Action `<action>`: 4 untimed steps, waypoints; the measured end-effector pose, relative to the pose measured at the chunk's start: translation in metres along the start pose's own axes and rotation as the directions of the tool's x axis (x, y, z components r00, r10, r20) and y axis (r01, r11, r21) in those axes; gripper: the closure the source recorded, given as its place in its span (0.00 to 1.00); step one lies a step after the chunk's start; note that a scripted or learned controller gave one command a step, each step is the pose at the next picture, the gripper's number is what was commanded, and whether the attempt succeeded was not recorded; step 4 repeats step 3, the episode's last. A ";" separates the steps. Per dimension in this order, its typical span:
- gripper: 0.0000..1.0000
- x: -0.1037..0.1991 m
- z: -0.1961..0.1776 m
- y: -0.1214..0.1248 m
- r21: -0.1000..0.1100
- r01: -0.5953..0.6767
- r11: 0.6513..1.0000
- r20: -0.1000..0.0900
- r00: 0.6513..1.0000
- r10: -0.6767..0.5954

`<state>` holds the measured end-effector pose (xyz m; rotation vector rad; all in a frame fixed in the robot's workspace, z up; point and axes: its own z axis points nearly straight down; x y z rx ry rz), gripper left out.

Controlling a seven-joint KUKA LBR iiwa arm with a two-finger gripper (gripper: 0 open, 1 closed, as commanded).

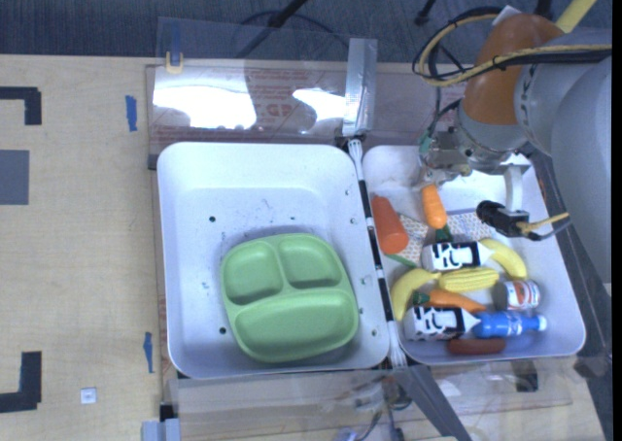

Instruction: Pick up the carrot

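In the camera view, the pincer (pixel 445 165) hung over the far end of the right bin (pixel 564 322), with the carrot (pixel 433 207), a small tapered orange piece, directly beneath it and apparently touching its tip. Whether the pincer was spread or closed I could not tell, so the grasp looked unconfirmed and the lift remained to be done. Nearer the camera from the pincer lay a glossy jumble: a blunt orange-red wedge (pixel 390 225), a curved yellow banana (pixel 409 284), a knobbly corn cob (pixel 469 280). Off to its left, in the other bin (pixel 185 186), sat a smooth green divided plate (pixel 288 297).
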<state>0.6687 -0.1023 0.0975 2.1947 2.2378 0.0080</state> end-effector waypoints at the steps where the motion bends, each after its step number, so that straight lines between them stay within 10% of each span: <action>1: 1.00 -0.009 0.002 -0.007 0.007 0.107 0.994 -0.002 0.994 -0.107; 2: 1.00 -0.034 0.011 -0.012 0.006 -0.003 1.000 -0.002 1.000 0.003; 3: 1.00 -0.050 -0.155 -0.064 0.007 0.017 1.000 0.000 1.000 -0.017; 4: 1.00 -0.050 -0.155 -0.064 0.007 0.017 1.000 0.000 1.000 -0.017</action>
